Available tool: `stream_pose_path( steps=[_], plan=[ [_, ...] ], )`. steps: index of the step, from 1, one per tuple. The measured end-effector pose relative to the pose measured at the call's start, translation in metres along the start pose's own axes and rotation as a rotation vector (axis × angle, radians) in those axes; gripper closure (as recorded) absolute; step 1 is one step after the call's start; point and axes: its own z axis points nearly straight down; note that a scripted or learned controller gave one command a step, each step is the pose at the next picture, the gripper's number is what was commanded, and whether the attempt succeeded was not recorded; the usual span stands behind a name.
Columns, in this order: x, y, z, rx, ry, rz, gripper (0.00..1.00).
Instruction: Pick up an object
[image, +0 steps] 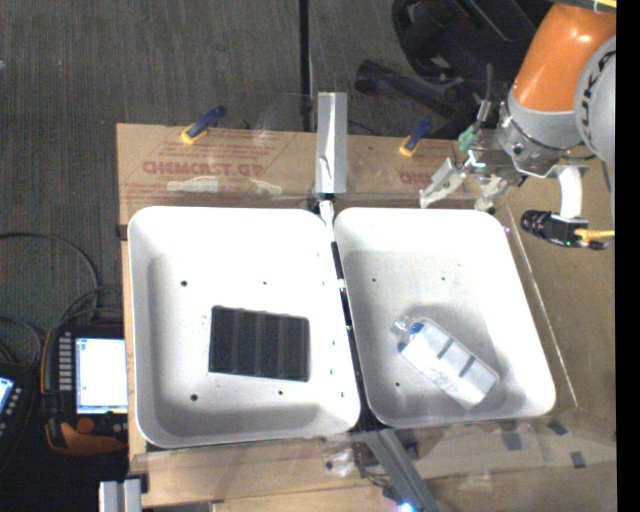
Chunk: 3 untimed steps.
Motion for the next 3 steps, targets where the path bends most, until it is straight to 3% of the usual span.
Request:
stream_pose_path(
  steps=[1, 2, 3],
  plan=[
    [-0.002, -0.063, 0.138, 0.001, 0.000, -0.060, 0.00],
    [-0.006, -0.103, 0.171, -0.018, -0.004, -0.140, 0.00],
    [0.029, -0.136, 0.170, -0.019, -0.007, -0.180, 0.00]
  ],
)
